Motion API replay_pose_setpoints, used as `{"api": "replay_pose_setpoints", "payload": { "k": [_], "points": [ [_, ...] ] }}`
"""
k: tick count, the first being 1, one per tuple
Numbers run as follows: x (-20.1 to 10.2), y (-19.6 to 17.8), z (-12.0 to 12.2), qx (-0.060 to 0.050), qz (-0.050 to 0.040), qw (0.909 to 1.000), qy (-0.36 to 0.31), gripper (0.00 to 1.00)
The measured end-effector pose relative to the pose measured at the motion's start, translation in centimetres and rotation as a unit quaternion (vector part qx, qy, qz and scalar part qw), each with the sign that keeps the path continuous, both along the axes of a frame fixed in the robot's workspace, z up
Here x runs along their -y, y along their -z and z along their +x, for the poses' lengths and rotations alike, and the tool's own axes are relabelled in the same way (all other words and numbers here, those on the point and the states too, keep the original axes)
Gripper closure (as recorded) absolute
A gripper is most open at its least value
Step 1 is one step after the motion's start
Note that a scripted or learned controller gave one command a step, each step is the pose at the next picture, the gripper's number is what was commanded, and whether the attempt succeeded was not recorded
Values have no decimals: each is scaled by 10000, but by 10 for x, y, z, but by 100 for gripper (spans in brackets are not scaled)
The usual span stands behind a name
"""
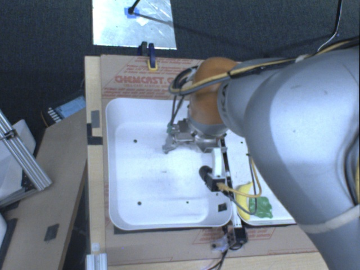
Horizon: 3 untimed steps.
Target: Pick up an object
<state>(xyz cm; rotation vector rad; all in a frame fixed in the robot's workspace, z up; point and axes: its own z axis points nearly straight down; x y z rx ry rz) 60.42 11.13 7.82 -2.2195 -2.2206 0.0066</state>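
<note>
My gripper (170, 143) hangs low over the left white bin (121, 167), near the middle of its far half, with the grey arm and its orange band reaching in from the right above it. Nothing shows under or beside the gripper on the bin floor. A yellow object (244, 196) and a green object (262, 208) lie touching each other at the near end of the right bin (277, 220), most of which the arm hides.
Both bins sit on a cardboard sheet (140, 79) with red lettering. A blue and yellow clamp (149, 55) grips its far edge. A shiny sheet (134, 16) lies beyond. An aluminium rail (22, 156) stands at the left.
</note>
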Motion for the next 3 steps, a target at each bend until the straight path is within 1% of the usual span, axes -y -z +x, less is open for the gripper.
{"api": "replay_pose_setpoints", "payload": {
  "k": [1, 2, 3],
  "points": [
    [-63, -7, 26, 43, 20, 10000, -38, 0],
    [-124, -8, 56, 54, 24, 10000, -42, 0],
    [-121, -18, 55, 40, 17, 10000, -32, 100]
  ]
}}
